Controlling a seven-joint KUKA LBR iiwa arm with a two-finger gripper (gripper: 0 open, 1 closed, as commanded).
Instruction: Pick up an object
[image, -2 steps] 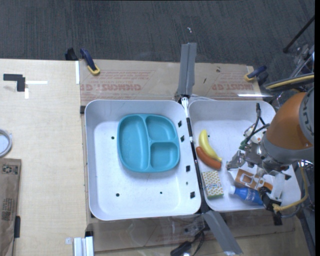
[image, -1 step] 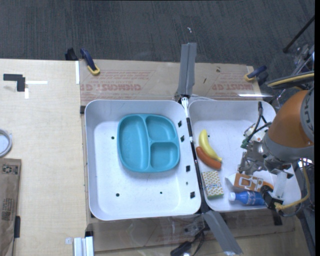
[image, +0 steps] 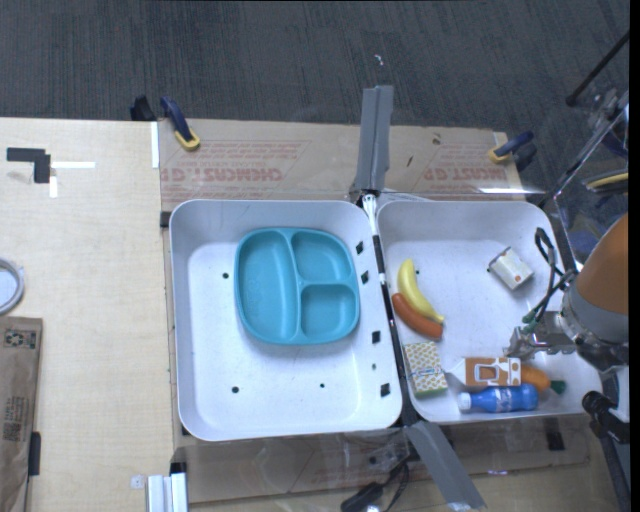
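Your tool (image: 528, 338) sits low in the right bin (image: 460, 225), near its right wall, with the arm's orange band (image: 610, 275) just above it at the frame's edge. You cannot tell from this view how the tool is set.

Just below and to the left of the tool lies an orange and white carton (image: 492, 372), close to touching it. Below that, a blue bottle (image: 500, 400) lies on its side along the bin's front wall. A small white box (image: 510, 268) rests up and to the left of the tool, apart from it.

Well to the tool's left, by the divider, you have a yellow banana (image: 412, 287) against an orange sausage-shaped toy (image: 418, 316), and a pale patterned packet (image: 425, 368) below them.

The left bin (image: 200, 330) holds a teal divided plate (image: 298, 286).
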